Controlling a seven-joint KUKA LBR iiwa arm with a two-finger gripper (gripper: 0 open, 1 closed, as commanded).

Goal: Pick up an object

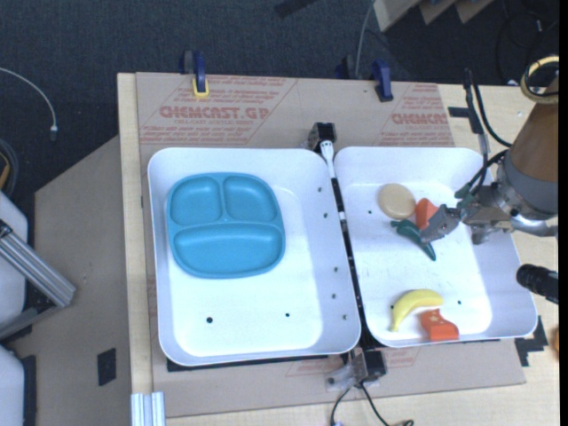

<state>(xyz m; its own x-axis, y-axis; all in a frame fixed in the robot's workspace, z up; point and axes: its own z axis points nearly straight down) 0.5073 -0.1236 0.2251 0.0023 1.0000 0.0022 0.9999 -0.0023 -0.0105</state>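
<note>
A blue divided plate [227, 224] lies in the left white bin [244, 327] on my table [142, 131], left of centre frame. In the right white bin [470, 278], centre right, a tan round object [396, 201] sits beside an orange piece [425, 210] and a teal toy [416, 236]. Lower right, a yellow banana [414, 305] touches a second orange piece [439, 327]. My pincer [438, 226] hovers at the teal toy; whether it is clenched I cannot tell.
</note>
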